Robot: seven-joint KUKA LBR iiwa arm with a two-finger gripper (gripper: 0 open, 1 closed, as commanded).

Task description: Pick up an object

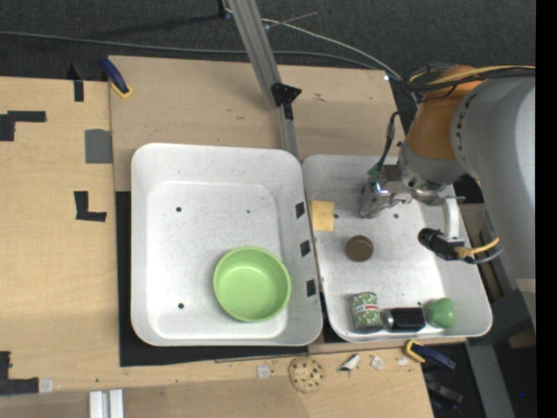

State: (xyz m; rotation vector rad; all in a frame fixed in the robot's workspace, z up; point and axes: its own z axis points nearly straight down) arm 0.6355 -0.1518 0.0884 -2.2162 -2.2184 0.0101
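In the right bin [344, 174] lie a yellow block [323, 215] against its left wall, a brown round object [359, 248] in the middle, and along the front a green-labelled can [365, 310], a black object [405, 320] and a green object [440, 313]. The left bin [174, 172] holds a green bowl [251, 283]. My gripper [376, 200] hangs low over the back of the right bin, above and right of the brown object, right of the yellow block. Nothing is seen between its fingers.
A slanted metal pole [261, 55] runs down to the gap between the bins. A cookie [304, 374] and small scraps lie on the bench in front of the bins. The arm's grey body [496, 155] overhangs the right bin's right side.
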